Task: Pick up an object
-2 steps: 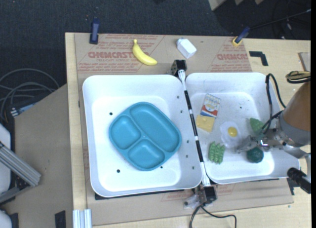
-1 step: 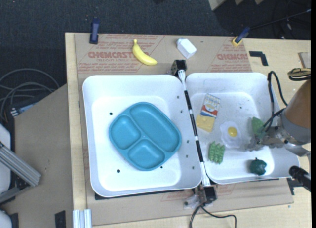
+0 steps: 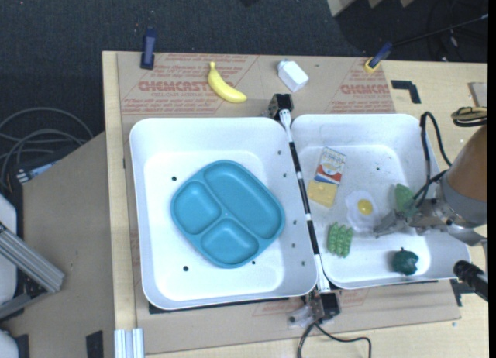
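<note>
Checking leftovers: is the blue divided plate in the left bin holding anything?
Empty. The blue divided plate lies flat in the left bin, and all three of its compartments show bare blue.

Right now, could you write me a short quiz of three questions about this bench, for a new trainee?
1. True or false: the blue tray lies in the left bin.
2. Which item lies outside both bins? A) the banana B) the fried egg C) the cheese slice
3. Fill in: the arm reaches into the ____ bin.

Key
1. True.
2. A. The banana lies on the board behind the left bin; the egg and the cheese slice lie in the right bin.
3. Right.
</note>
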### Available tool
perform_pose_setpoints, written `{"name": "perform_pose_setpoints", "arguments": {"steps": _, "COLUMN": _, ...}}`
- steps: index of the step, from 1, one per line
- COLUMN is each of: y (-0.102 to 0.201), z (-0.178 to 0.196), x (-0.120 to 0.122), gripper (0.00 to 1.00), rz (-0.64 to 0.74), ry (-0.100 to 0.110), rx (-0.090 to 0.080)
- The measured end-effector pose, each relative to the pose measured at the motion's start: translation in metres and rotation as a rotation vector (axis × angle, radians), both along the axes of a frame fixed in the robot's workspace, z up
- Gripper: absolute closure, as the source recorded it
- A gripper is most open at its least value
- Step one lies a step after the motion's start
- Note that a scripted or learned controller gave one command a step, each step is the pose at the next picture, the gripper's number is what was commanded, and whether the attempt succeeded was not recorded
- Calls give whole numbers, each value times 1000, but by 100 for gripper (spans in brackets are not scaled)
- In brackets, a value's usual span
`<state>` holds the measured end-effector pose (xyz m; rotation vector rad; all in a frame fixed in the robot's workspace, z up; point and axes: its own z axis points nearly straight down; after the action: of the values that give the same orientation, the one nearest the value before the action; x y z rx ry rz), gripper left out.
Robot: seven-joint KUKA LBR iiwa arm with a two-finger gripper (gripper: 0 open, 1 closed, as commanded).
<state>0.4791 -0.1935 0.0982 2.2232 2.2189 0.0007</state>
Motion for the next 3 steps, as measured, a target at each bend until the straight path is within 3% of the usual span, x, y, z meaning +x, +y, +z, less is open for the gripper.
{"name": "perform_pose_setpoints", "arguments": {"steps": 1, "y": 28, "z": -14, "x": 84, "gripper": 0, "rz": 4, "ry": 0, "rx": 1}}
{"name": "perform_pose_setpoints", "arguments": {"steps": 2, "y": 28, "z": -2, "x": 85, "gripper": 100, "rz": 2, "ry": -5, "rx": -2}}
{"name": "perform_pose_setpoints", "arguments": {"steps": 3, "y": 28, "z": -3, "x": 85, "gripper": 0, "rz": 3, "ry": -5, "rx": -2}}
